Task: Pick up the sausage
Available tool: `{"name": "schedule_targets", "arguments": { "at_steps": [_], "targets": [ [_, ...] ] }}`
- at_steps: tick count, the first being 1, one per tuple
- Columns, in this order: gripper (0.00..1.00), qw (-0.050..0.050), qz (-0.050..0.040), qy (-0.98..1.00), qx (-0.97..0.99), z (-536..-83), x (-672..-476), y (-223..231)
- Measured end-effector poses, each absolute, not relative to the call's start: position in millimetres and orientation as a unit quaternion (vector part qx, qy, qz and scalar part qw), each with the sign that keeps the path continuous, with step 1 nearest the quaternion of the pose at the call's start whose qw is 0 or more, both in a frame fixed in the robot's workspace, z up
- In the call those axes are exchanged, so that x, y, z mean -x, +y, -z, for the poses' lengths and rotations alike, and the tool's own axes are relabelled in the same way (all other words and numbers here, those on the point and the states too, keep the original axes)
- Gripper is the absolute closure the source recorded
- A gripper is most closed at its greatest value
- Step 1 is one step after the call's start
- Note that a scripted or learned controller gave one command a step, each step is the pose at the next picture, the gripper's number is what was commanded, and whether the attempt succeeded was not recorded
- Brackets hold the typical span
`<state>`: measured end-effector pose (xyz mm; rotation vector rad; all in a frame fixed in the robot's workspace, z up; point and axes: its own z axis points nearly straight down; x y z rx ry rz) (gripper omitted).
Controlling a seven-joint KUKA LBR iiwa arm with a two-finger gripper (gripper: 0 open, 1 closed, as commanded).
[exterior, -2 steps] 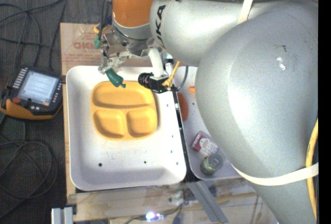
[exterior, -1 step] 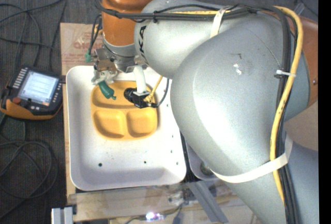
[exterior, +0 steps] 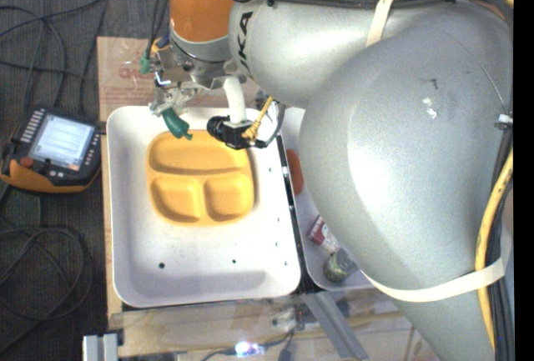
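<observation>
One hand (exterior: 173, 111) hovered at the yellow plate's (exterior: 200, 180) far edge, grip state could not be told | sausage (exterior: 294, 171), apparently the reddish piece, lay well apart from the hand in the neighbouring bin (exterior: 313, 255) | advice: cross over, descend centred across it

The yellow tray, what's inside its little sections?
The yellow tray in the left bin has bare sections where visible. The tool covers its top edge, so that part is hidden.

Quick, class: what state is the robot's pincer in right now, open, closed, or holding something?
Pincer: cannot be told; it sits above the yellow tray in the left bin, with nothing visibly held.
</observation>
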<state>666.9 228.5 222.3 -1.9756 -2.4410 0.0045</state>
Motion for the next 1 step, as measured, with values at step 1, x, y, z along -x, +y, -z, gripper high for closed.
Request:
{"name": "schedule_targets", "arguments": {
  "at_steps": [1],
  "targets": [
    [1.00,0.000,-0.0039,-0.778,0.629,-229.4,-666.8,228.1]
  ]
}}
